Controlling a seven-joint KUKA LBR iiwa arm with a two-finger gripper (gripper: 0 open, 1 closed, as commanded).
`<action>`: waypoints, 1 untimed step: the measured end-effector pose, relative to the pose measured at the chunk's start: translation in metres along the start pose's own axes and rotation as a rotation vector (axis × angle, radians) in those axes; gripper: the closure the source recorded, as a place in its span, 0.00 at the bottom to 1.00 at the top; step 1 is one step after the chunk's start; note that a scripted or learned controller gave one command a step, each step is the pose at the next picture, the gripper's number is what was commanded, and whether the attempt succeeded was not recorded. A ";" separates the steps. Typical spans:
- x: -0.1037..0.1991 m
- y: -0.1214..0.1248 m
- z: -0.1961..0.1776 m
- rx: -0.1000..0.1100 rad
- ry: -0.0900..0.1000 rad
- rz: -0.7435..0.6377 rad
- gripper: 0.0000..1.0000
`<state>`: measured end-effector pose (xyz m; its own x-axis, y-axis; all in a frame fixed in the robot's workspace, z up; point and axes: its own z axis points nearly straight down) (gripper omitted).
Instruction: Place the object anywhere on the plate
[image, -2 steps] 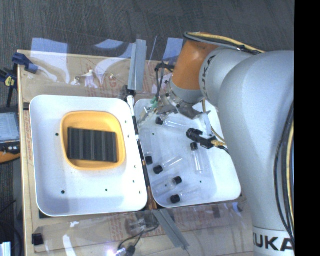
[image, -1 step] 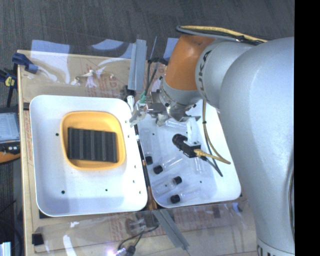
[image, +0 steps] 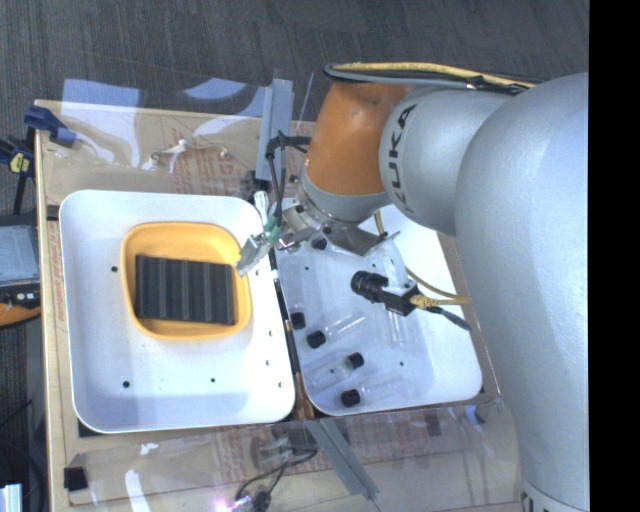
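Over the wooden counter (image: 110, 135) and its left white bin (image: 85, 310), my gripper (image: 258, 246) hangs at the yellow plastic plate (image: 180, 238)'s right rim, grip unreadable; the small pale-green object (image: 247, 257) at its tip looks light and slippery, best pinched mid-length.

Under me sits the pale plywood table (image: 120, 460), its tan top scuffed and printed with faint reddish marks, with strips of clear glossy tape (image: 110, 95) catching blue-white glare along the far edge. Beyond that edge lies dark grey carpeted floor (image: 150, 40), ribbed in texture. At the far left corner a blue clamp (image: 45, 122) grips the board, and another dark clamp (image: 15, 160) sits just below it. A grey metal rail (image: 275, 120) stands up at the top centre. Near the front edge, a slanted grey metal bracket (image: 345, 465) crosses the wood, beside a small pinkish point of light (image: 243, 497).
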<state>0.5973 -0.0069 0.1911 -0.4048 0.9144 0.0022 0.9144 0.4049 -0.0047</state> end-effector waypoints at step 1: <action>0.042 0.000 -0.037 -0.003 -0.002 -0.073 0.00</action>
<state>0.5804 0.0312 0.2282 -0.4708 0.8823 0.0004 0.8823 0.4708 -0.0012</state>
